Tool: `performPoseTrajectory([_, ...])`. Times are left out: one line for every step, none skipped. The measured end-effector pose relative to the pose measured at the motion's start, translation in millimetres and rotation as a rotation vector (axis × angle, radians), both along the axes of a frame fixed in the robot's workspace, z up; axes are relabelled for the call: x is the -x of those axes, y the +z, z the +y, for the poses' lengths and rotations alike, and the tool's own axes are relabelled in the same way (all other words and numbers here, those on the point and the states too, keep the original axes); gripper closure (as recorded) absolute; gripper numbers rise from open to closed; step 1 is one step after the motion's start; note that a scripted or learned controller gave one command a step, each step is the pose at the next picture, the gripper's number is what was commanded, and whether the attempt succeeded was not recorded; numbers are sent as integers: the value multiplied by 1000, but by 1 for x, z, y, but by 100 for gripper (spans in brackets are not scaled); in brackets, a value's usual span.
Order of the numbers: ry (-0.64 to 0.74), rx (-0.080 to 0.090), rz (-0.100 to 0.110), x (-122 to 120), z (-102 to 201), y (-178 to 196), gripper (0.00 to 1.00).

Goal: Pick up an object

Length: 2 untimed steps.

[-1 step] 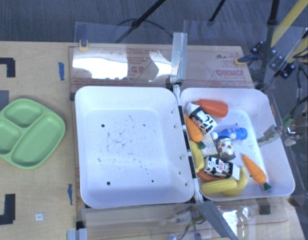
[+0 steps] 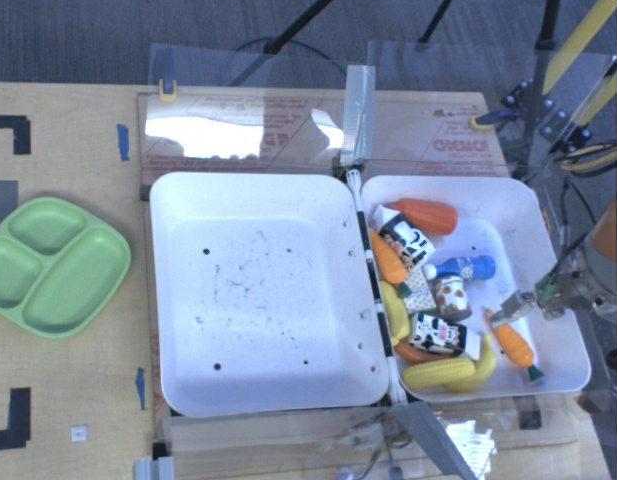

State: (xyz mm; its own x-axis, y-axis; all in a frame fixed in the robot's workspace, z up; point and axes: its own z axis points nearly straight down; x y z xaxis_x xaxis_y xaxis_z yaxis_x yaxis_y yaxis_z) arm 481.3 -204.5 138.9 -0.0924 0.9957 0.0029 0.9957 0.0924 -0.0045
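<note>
The right bin (image 2: 516, 194) holds a heap of toy food. An orange carrot (image 2: 424, 215) lies at the back, with a black-and-white carton (image 2: 407, 240) in front of it. Further forward are a blue bottle (image 2: 467, 267), a small can (image 2: 450, 296), a cow-patterned box (image 2: 440, 335) and a yellow banana (image 2: 454, 372). A small carrot (image 2: 514, 346) lies apart at the front right. My gripper (image 2: 523, 306) hangs low over the bin's right side, just above and behind that small carrot. Nothing is visibly held.
The left bin (image 2: 168, 200) sits beside the right one, with a divider wall between them. A green sectioned plate (image 2: 54, 264) rests on the bench at far left. Clear panels stand behind both bins. Tripod legs and cables crowd the right edge.
</note>
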Motion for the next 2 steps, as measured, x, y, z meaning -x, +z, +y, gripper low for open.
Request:
performPoseTrajectory([-70,-1,3,-17,46,-22,0])
performPoseTrajectory([-58,-1,-3,-27,39,-54,0])
